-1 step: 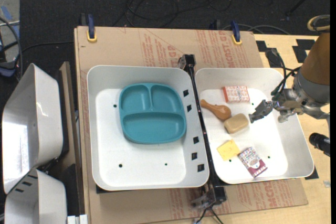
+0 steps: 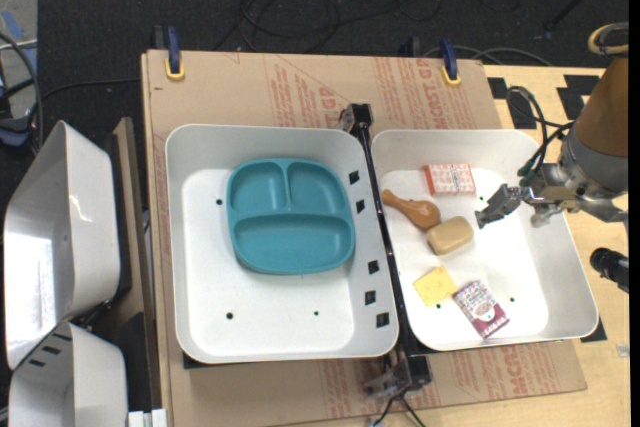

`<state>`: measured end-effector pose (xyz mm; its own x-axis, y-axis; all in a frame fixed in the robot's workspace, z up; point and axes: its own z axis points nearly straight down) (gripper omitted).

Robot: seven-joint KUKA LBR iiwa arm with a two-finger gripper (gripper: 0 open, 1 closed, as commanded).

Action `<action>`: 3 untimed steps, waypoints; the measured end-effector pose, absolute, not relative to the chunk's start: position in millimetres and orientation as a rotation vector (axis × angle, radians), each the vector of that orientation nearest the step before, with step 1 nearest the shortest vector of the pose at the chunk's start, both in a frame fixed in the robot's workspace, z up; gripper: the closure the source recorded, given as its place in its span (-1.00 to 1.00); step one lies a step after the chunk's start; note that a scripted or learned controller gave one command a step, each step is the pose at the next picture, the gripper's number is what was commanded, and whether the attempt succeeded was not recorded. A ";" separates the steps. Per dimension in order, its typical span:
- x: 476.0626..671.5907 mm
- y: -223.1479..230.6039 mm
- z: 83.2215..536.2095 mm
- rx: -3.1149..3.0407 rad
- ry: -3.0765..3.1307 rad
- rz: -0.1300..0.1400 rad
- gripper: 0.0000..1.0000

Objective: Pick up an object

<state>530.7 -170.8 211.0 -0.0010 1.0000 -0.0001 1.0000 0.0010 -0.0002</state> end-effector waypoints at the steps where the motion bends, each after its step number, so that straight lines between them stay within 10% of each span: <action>1: 533.5 -163.1 164.5 -2.218 -2.219 0.003 -1.00; 3: 531.4 -162.7 91.6 -2.221 -2.219 0.002 -1.00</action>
<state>531.4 -162.7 91.6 0.0011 1.0000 0.0008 1.0000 -0.0011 -0.0022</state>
